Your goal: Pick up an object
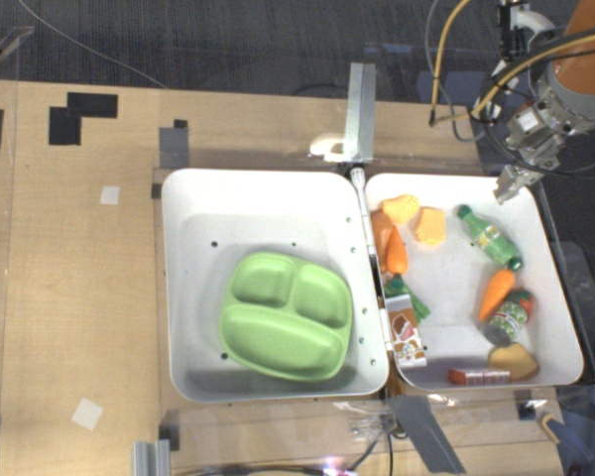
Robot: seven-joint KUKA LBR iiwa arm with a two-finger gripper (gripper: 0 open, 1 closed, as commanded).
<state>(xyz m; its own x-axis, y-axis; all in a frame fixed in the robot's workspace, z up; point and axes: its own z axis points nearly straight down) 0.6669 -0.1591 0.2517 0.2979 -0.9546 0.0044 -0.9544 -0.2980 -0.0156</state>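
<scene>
A: We see the worktop [69, 266] w/ two bins; left bin [193, 216] has a green tray [286, 315].
B: Right bin [560, 296] has the objs. Green bottle [489, 236] lies flat near the back, long axis diagonal, cap pointing up-left. Carrot [496, 294] just below it, tip pointing down-left.
A: Tool [511, 184] hangs over the bin's back right corner, apart from all of them; we can't tell its state.

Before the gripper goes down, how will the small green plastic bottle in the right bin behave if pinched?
The small green plastic bottle lies on its side, so it may roll. Its smooth round body looks slippery and probably light.
</scene>
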